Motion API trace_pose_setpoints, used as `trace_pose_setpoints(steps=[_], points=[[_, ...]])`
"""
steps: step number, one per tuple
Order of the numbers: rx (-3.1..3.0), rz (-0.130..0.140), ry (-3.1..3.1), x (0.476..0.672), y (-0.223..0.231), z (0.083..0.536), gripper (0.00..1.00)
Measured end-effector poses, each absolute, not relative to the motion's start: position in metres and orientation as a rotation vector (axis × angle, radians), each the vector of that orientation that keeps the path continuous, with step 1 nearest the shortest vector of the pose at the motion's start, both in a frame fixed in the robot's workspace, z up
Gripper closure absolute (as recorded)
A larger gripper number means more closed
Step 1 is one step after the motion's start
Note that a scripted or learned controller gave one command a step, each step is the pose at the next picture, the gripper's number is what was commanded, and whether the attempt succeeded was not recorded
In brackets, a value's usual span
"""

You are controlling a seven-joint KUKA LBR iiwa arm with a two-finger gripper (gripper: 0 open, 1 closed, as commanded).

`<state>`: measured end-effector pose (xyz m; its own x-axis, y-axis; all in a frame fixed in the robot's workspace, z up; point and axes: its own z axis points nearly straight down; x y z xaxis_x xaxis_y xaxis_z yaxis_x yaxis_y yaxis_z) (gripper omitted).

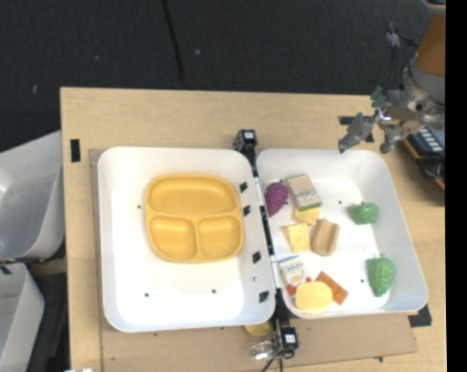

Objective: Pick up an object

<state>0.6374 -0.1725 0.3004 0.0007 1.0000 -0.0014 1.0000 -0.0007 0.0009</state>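
Note:
The right bin point(388, 178) holds several small toy foods. Among them are a purple piece point(276, 198), a speckled block point(303, 191), a yellow wedge point(297, 236), a tan roll point(324, 237), two green pieces point(364, 213) point(379, 275), a white carton point(292, 270), a yellow lump point(313, 296) and an orange piece point(334, 287). My gripper point(369, 141) hangs above the bin's far right corner, clear of all the objects. It is open, with nothing between its fingers.
A yellow three-compartment plate point(194, 217) lies in the left bin point(125, 285). A black clip point(246, 139) sits at the far end of the divider between the bins. A white tub point(20, 200) stands off the bench to the left.

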Motion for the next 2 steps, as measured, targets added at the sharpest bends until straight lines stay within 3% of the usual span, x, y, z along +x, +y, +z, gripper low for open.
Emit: trace_pose_setpoints(steps=[1,2], points=[[2.221,-0.007,2.233,0.574,-0.089,0.244,0.00],[2.216,0.000,2.229,0.523,-0.029,0.283,0.00]])
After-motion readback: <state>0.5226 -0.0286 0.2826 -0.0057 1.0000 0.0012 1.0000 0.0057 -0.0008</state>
